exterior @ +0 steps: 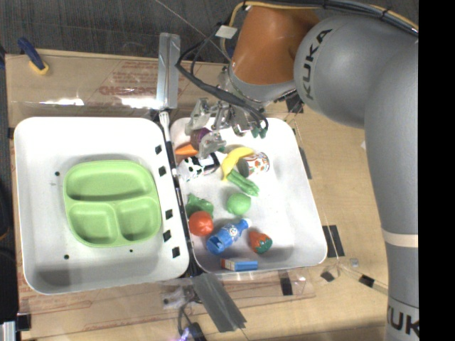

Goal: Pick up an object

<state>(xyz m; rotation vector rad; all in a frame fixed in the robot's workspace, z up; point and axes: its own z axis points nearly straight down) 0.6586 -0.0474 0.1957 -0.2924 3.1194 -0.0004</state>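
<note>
My gripper [211, 135] hangs low over the back left corner of the right bin [298, 212]. Right beside it, partly covered by it, lies a purple toy [200, 135], with an orange carrot-like piece [185, 148] just to its left. Whether the gripper touches the purple toy cannot be made out. A yellow banana [237, 158] and a black-and-white toy [193, 166] lie just in front of the gripper.
The right bin also holds a red-patterned white ball [259, 164], a green pod [244, 183], a green ball [239, 204], a red tomato [201, 224], a blue bottle [227, 236], a strawberry [260, 242] and a flat blue block [240, 265]. The left bin [35, 190] holds a green divided plate [111, 202].
</note>
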